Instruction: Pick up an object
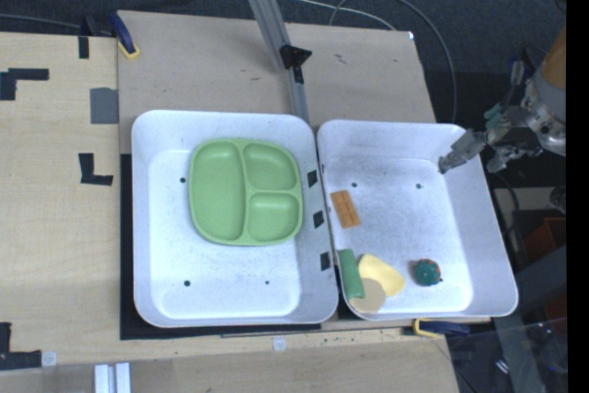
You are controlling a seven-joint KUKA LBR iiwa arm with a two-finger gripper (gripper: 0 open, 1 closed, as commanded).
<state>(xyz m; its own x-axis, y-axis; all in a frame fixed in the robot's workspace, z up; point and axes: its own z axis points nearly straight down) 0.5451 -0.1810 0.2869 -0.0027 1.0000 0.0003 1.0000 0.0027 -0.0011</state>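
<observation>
Two bins side by side, edges touching. Left bin (156, 290): divided plate (246, 191) sits in its rear half, centre. Right bin (479, 225): flat card (345, 209) near its left wall, mid-depth; stick-shaped obj (350, 273) at front-left corner, w/ soft lumpy item (375, 279) touching it on the right; small round obj (425, 271) just right of that, apart. Gripper (474, 150) hangs over right bin's rear-right rim; all right-bin objs lie left of & in front of the fingers (453, 159), well apart from them.
</observation>
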